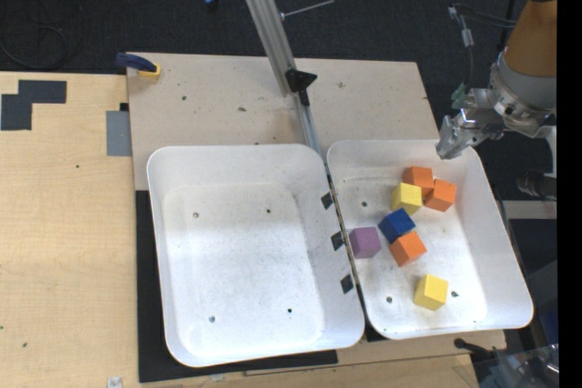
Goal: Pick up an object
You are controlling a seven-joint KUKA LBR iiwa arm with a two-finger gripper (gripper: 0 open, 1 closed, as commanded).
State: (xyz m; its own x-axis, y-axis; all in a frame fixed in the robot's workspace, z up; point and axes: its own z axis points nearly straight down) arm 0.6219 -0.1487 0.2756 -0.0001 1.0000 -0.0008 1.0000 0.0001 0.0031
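Your hand hangs at the right bin's one-o'clock rim, holding nothing; whether it's open or closed you can't tell. The cubes lie untouched, the nearest orange cube just inside. The whole pick remains.

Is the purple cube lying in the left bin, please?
No, the purple cube lies in the right bin, close to its left wall, beside the blue cube.

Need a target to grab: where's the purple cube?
The purple cube lies in the right bin, by its left wall, beside the blue cube.
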